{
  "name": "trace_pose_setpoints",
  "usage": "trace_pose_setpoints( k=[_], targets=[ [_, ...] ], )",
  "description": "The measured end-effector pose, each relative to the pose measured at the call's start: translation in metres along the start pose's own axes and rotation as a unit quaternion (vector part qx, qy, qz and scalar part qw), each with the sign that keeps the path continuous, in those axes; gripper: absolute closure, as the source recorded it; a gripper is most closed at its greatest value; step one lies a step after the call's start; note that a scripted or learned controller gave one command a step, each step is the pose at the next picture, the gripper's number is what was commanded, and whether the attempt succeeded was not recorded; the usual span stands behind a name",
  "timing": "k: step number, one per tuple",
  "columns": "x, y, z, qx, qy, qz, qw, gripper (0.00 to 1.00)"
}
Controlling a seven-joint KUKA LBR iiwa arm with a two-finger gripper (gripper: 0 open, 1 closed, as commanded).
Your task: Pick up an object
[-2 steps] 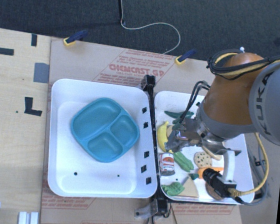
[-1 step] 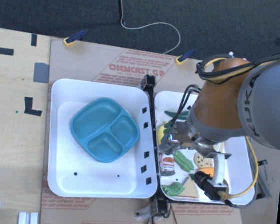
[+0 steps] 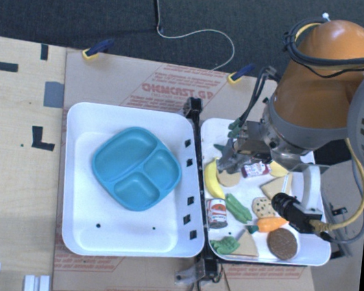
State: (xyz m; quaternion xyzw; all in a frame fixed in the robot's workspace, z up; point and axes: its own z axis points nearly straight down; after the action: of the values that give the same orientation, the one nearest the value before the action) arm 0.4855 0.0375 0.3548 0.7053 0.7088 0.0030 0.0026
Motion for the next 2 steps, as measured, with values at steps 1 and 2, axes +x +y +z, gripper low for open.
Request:
trace_pose_setpoints(
  k=[1,2],
  targets=[
    [0.023,-0.002,0.020,0.007,-0.001,0.001,1.0000,1.00],
    [0.067,-0.001,-0.007,0.005,0.000,-0.001,1.0000,1.00]
  ],
)
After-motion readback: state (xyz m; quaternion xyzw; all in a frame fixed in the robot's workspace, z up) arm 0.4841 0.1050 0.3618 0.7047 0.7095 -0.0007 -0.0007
